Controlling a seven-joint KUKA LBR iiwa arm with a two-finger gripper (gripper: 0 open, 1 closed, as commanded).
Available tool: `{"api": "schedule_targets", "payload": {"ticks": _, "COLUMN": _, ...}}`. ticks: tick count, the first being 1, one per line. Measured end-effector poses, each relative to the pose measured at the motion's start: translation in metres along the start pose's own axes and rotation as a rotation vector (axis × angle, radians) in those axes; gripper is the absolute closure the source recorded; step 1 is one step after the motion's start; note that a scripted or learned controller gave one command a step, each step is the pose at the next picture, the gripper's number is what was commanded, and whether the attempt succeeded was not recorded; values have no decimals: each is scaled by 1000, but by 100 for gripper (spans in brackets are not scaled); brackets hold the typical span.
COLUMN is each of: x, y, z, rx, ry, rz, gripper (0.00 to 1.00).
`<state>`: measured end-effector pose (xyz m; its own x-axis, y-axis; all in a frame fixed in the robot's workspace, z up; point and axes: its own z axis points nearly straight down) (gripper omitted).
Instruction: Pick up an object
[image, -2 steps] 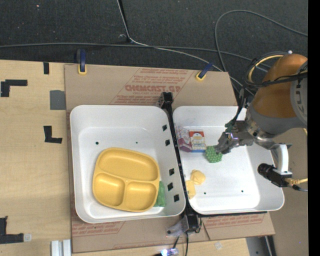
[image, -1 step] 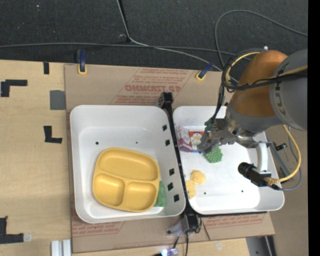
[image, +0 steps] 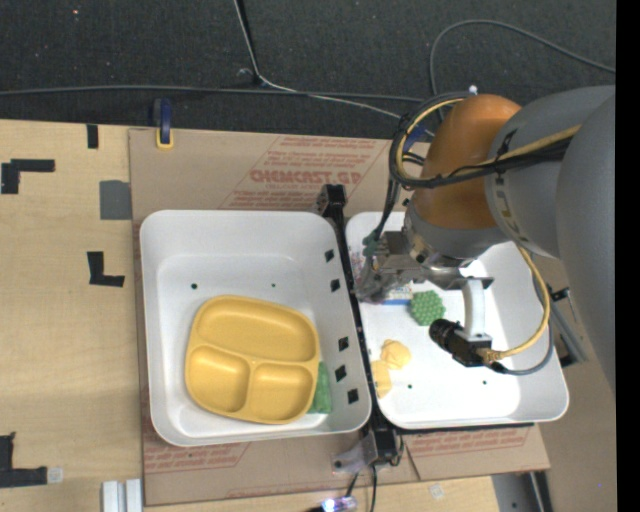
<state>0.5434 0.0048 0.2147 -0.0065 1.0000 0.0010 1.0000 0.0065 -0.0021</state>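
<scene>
Claw (image: 385, 285) low at right bin's (image: 520, 400) left wall, grip impossible to tell; green toy (image: 426, 304) just beside, yellow toy (image: 394, 353) near; risked scraping wall and missing.

We are looking at a robotics lab test bench: a grey arm (image: 560, 170) is reaching over two white bins (image: 160, 240) that are sitting on a cardboard sheet (image: 280, 170), black tape marks (image: 100, 270) are dotting the wooden benchtop (image: 50, 330), and loose cables (image: 300, 90) are trailing behind.
</scene>
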Motion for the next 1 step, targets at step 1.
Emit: {"api": "schedule_targets", "payload": {"ticks": 1, "x": 56, "y": 12, "z": -11, "rx": -2, "ry": 0, "rz": -1, "gripper": 100}}
